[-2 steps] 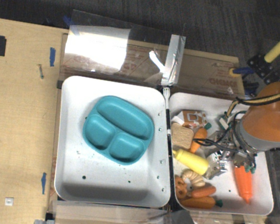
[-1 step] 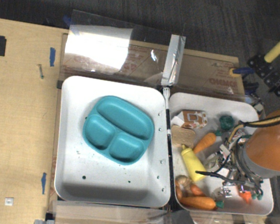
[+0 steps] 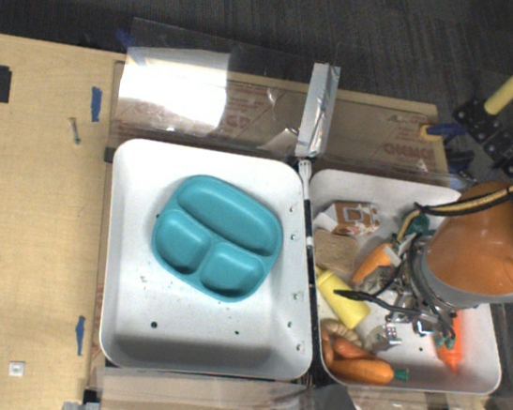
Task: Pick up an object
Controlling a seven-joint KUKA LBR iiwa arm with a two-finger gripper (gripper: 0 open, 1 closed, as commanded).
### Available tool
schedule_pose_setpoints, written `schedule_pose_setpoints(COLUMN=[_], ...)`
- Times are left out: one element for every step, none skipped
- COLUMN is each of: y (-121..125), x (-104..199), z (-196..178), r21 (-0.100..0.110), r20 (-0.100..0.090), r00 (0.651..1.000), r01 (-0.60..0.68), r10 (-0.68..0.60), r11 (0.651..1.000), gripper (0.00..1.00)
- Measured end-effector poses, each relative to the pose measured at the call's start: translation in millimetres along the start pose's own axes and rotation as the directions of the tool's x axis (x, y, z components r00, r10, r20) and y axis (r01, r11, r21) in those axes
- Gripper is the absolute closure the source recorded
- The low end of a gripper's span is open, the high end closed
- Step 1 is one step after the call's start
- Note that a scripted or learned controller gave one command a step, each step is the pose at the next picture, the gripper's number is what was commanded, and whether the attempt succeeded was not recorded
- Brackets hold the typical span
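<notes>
Bright, even overhead light. Strong white glare on clear plastic sheet (image 3: pixel 173 93) above left bin (image 3: pixel 130 229). Soft shadows. Arm (image 3: pixel 482 250) slightly blurred; rest sharp.

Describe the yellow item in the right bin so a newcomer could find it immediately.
Start at the right shallow white bin, crowded with toy food under the grey arm's claw. Along its left wall, beside the divider, lies a yellow banana-shaped plastic piece. It is the one yellow item there; the carrot-like pieces below it are orange.
</notes>
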State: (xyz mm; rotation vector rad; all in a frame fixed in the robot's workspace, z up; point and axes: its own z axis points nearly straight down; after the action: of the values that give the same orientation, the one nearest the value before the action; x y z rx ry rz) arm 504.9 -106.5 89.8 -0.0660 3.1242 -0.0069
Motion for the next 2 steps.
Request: schedule_pose_setpoints(y=[6.4, -52.5], x=[-58.1, 19.9], z=[1.2, -1.5], r21=[-0.001, 0.004], r20=[-0.004, 0.012], r00=[0.995, 1.000], r01=[-0.100, -0.019], r10=[0.100, 0.019], r11=[0.995, 1.000], gripper=[0.00, 0.00])
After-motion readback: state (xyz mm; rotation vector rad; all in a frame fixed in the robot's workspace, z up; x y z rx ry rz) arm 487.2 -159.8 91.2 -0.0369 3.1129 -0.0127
